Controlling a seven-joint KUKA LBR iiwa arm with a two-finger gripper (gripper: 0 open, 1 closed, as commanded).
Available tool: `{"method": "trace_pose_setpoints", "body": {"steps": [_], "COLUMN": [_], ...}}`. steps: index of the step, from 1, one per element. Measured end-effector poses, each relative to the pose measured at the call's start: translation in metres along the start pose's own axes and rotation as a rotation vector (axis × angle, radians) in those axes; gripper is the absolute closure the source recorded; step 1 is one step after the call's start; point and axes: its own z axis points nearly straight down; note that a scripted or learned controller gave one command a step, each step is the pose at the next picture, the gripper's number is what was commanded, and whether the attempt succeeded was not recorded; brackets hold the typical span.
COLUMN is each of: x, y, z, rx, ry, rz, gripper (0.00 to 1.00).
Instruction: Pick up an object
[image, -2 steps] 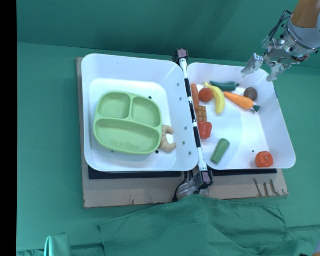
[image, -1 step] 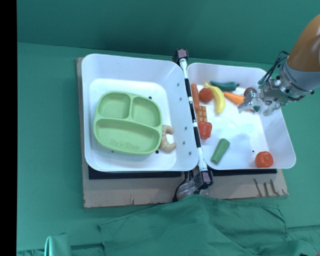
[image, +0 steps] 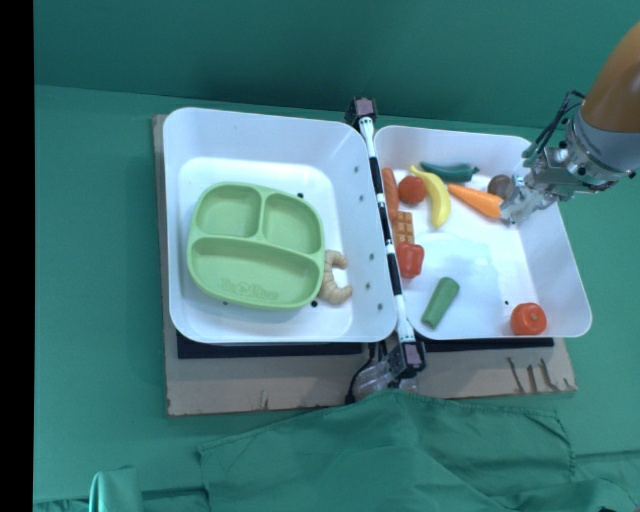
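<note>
The right bin (image: 560, 290) holds toy foods: an orange carrot (image: 474, 200), a yellow banana (image: 436, 198), a dark green pepper (image: 449, 170), a red tomato (image: 411, 189), a small brown piece (image: 498, 184), a red pepper (image: 411, 259), a green cucumber (image: 440, 302) and an orange-red tomato (image: 528, 319). My gripper (image: 520, 205) hangs at the bin's upper right, its tips just right of the carrot's thick end and beside the brown piece. Nothing shows between its fingers.
The left bin (image: 200, 135) carries a light green divided plate (image: 258, 245) with a tan croissant (image: 336, 279) at its lower right. A black-and-white bar (image: 383, 225) divides the bins, with an orange waffle piece (image: 403, 227) and a thin orange stick (image: 389, 188) beside it. Green cloth (image: 400, 460) lies in front.
</note>
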Motion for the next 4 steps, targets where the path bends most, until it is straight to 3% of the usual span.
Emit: {"method": "trace_pose_setpoints", "body": {"steps": [1, 2, 3, 4], "x": [0.002, 0.001, 0.047, 0.029], "y": [-0.028, -0.088, -0.107, -0.031], "z": [0.023, 0.081, 0.024, 0.087], "rx": [0.01, 0.005, 0.001, 0.002], "ry": [0.005, 0.004, 0.005, 0.002], "rz": [-0.003, 0.0, -0.009, -0.006], "gripper": [1.0, 1.0, 1.0, 1.0]}}
